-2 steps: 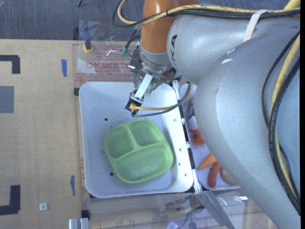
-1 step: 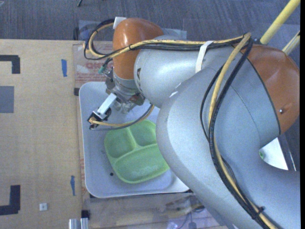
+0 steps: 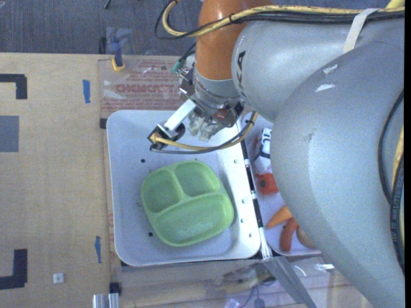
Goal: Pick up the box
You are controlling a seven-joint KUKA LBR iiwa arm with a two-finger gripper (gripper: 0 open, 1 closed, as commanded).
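My gripper (image 3: 200,128) hangs over the far part of the left bin (image 3: 122,172), just beyond a green divided plate (image 3: 186,202). It sits under the orange wrist band (image 3: 218,37), and nothing shows between its tips. A white printed item (image 3: 264,144), possibly the box, peeks out in the right bin beside the arm. The grey arm hides most of it.
The green plate takes up the middle and near part of the left bin. Orange and red items (image 3: 282,220) lie in the right bin (image 3: 273,246), which the arm largely covers. A yellow cable (image 3: 192,147) loops under the gripper. Bare wooden bench (image 3: 51,172) lies to the left.
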